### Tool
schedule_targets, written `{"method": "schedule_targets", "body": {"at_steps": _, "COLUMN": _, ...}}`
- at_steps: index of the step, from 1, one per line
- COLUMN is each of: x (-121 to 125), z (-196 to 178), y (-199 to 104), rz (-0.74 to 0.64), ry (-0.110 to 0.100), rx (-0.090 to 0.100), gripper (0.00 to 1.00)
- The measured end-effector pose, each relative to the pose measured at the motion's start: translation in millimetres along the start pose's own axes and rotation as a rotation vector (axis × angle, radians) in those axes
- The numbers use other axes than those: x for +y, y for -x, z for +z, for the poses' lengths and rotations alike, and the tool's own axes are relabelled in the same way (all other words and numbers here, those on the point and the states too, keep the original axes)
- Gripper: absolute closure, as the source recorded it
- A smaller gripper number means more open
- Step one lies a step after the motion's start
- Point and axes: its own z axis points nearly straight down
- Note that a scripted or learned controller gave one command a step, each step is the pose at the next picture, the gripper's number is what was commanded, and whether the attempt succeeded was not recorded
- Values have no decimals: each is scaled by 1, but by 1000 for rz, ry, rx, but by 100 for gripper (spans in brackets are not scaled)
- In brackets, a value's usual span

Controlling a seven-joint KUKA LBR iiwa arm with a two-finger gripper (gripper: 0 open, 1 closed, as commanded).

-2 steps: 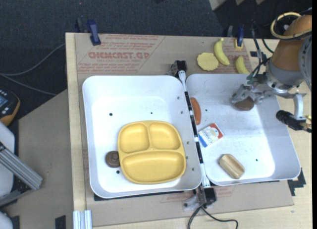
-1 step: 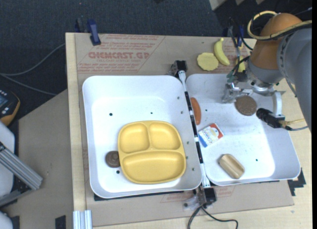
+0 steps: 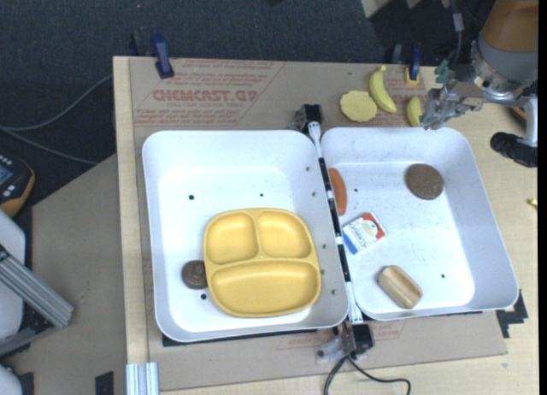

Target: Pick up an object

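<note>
The gripper hovers over the desk's far right corner, fingers' state impossible to tell; nothing grasped. Approach stage: next, descend toward the brown disc in the right bin.

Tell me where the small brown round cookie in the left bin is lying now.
The brown cookie lies in the left bin, near its front left corner, touching the left edge of the yellow divided plate.

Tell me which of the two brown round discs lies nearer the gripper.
The brown disc in the right bin, near its far corner, is nearer the gripper. The other brown disc lies in the left bin, tucked against the yellow divided plate.
</note>
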Motion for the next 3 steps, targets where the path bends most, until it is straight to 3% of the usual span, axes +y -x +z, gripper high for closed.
{"method": "schedule_targets", "body": {"at_steps": 1, "x": -61, "z": 24, "y": -37, "rz": 1, "ry": -24, "rx": 9, "gripper": 100}}
{"method": "schedule_targets", "body": {"at_steps": 2, "x": -59, "z": 23, "y": -35, "rz": 2, "ry": -20, "rx": 7, "gripper": 0}}
{"method": "schedule_targets", "body": {"at_steps": 3, "x": -35, "z": 52, "y": 36, "rz": 6, "ry": -16, "rx": 2, "gripper": 0}}
